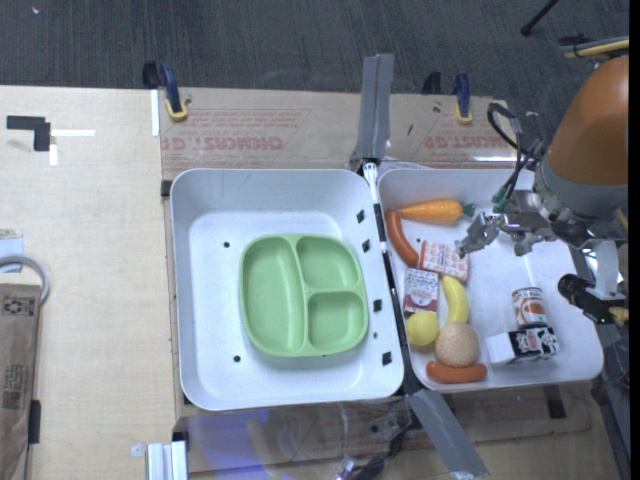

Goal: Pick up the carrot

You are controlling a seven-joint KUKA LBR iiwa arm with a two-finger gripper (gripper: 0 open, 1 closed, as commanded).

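A small orange carrot [432, 210] with a green tip lies lengthwise at the far end of the right bin [575, 318], beside a red sausage [402, 238]. It looks like light, smooth, rigid plastic, likely slippery; gripping across its thicker middle seems best. The gripper [478, 236] hovers just right of it; whether its jaws are open cannot be told.

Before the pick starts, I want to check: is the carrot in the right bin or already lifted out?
In: the carrot lies flat at the right bin's far end, apart from the claw.
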